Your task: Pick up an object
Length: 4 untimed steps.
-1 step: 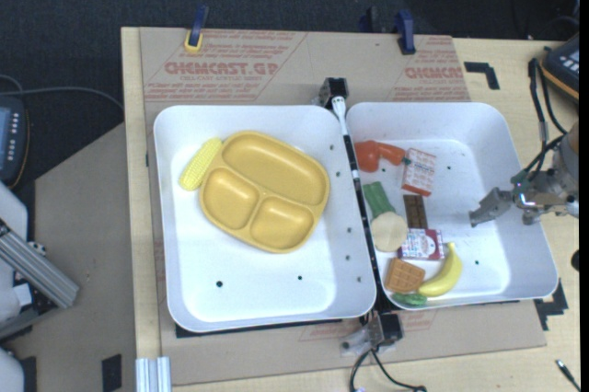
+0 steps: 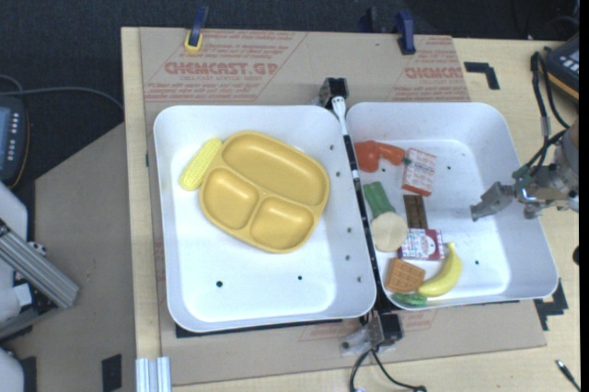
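The pincer (image 2: 488,202) is seen at the right side of the right bin (image 2: 479,125), low over bare floor; whether its fingers are apart or together cannot be told, and nothing is seen held in it. No object is yet taken.

The pickable things are gathered well to its left, along the bin's left wall: a banana (image 2: 444,274) at the front, with a cracker (image 2: 403,274) touching it. For a sound try, the banana would probably be best chosen, since its outer side lies free; the pincer should be brought over its middle and closed across the curve, not along it, clear of the cracker.

Counted in the right bin: one banana, one cracker, one orange carrot-like piece (image 2: 377,155). Several small packets lie between. In the left bin (image 2: 184,224): one yellow divided plate (image 2: 264,190) and one corn cob (image 2: 200,164), just beside it.
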Tool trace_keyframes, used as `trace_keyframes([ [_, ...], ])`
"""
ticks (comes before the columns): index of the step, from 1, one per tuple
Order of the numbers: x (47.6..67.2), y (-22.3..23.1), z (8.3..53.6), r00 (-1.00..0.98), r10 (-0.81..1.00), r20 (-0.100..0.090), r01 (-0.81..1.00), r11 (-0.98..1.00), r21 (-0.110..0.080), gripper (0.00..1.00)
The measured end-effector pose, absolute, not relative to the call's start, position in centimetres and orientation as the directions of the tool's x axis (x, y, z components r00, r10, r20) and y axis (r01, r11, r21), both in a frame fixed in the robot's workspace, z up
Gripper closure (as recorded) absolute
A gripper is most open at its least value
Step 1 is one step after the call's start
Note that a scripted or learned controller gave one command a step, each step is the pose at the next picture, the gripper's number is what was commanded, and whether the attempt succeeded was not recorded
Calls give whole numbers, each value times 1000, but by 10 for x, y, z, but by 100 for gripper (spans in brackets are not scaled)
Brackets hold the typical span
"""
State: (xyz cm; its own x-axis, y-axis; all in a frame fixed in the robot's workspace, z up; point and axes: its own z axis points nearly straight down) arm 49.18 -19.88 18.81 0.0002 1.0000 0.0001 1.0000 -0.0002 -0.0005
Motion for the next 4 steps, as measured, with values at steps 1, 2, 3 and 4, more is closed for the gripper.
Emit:
trace_keyframes([
  [1, 485, -207, 134, 2, 1000, 3, 1000, -2, -7, 0],
  [2, 487, -208, 85, 3, 1000, -2, 1000, -3, 4, 0],
  [3, 487, -209, 97, 2, 1000, -5, 1000, -2, 6, 100],
  [4, 486, -202, 158, -1, 1000, -3, 1000, 1, 6, 100],
])
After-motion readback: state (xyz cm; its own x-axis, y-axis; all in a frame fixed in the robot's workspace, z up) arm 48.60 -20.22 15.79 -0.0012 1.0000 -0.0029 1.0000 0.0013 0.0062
